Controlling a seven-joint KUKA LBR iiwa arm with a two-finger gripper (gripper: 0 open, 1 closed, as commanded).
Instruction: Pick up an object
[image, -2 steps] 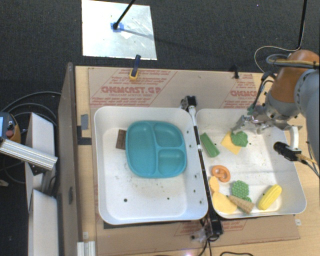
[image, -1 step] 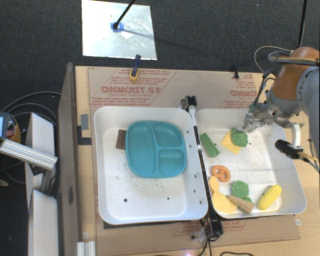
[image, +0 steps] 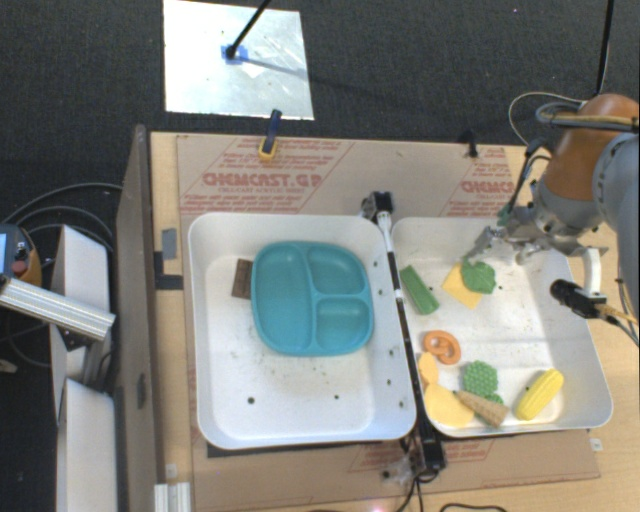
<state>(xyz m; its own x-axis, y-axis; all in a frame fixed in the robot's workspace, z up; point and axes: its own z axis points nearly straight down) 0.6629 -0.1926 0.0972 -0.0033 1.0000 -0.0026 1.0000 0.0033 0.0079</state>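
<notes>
The grey arm (image: 590, 165), with its orange band, is seen reaching in from the right over the far part of the right bin (image: 575, 330). The tool (image: 492, 250) is poised just above a dark green leafy piece (image: 479, 277), which lies on a flat yellow wedge (image: 460, 287); whether it is released or clenched cannot be told. Nearby in the same bin are found a smooth green stick (image: 418, 288), an orange pretzel-like ring (image: 441, 346), a bumpy green piece (image: 480, 378) and a ribbed yellow corn cob (image: 538, 393). In the left bin (image: 215, 330) a glossy teal divided plate (image: 311, 298) is set, with a small brown block (image: 241, 279) beside it.
</notes>
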